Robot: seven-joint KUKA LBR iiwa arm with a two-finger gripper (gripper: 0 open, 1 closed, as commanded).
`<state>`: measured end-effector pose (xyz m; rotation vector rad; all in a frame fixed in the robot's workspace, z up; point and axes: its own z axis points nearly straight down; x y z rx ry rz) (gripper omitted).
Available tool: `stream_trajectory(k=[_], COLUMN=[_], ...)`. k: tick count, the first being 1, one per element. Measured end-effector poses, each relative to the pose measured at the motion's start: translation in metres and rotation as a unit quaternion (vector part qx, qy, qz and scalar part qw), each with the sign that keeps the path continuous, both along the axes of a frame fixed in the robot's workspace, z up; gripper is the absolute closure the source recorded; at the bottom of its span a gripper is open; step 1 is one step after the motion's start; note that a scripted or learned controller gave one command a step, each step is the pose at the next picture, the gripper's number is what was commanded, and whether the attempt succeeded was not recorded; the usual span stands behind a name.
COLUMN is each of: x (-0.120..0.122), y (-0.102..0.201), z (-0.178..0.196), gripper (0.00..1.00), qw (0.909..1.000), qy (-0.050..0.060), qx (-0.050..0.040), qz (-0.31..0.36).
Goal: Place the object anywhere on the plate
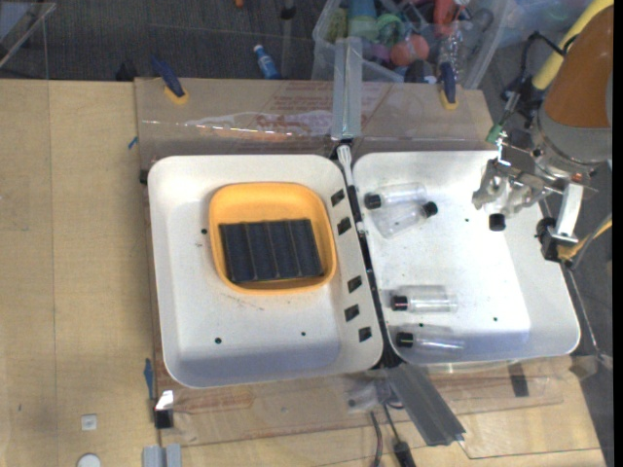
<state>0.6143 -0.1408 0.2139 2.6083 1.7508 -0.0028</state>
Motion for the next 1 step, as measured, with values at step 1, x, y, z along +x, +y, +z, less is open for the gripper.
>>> stream_trajectory(k=[1], x=[0.0001], y=[0.0001], z=[0.0002], gripper=[0.00], qw=[1.0000], qy=[0.000], qx=[0.0000], qz=[0.000])
